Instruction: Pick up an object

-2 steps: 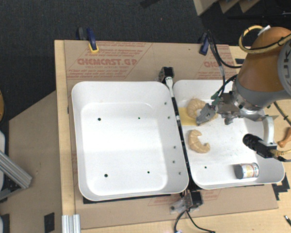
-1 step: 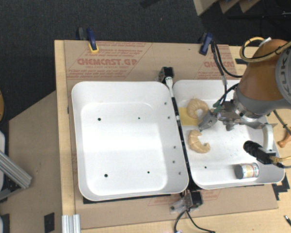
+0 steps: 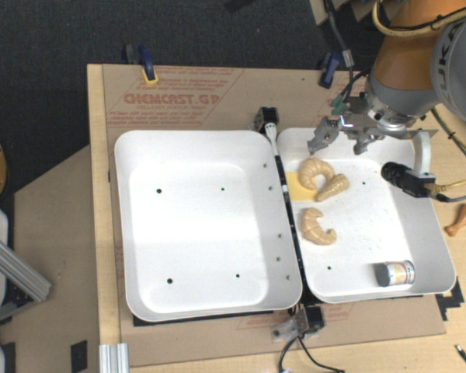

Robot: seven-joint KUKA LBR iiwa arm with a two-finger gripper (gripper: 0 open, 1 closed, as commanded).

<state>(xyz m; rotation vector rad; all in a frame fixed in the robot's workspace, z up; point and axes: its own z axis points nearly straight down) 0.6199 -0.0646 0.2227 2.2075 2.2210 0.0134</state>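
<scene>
In the right bin lie two tan croissants: one near the far left corner, resting partly on a yellow flat piece, and another nearer the middle left. A small silver can lies on its side at the near right. My gripper hangs over the bin's far edge, just above the upper croissant, open, with nothing between its fingers.
The left bin sits beside the right one on a cardboard sheet. Blue clamps hold the sheet at the back. A black cable fitting hangs from the arm over the right bin.
</scene>
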